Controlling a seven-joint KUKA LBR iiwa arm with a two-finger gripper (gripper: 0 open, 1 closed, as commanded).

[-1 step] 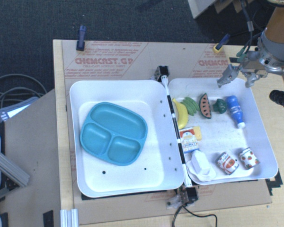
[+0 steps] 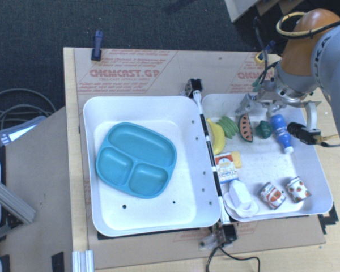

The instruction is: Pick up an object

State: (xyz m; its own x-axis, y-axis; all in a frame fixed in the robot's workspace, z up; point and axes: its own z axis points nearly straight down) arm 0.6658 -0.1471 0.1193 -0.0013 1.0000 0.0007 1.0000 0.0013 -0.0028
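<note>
Gripper [image 2: 259, 103] hung low over far end of right bin [image 2: 320, 177], beside watermelon slice [image 2: 246, 127] and blue bottle [image 2: 280, 132]; grip state hard to tell from here. Nothing seen lifted. Items crowded there, likely why arm reached in. Blue tray [image 2: 136, 159] sat alone in left bin [image 2: 102, 208].

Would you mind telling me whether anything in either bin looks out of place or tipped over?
Nothing looks spilled or damaged. The two small cans lie on their sides in the right bin, and the blue bottle lies flat.
</note>
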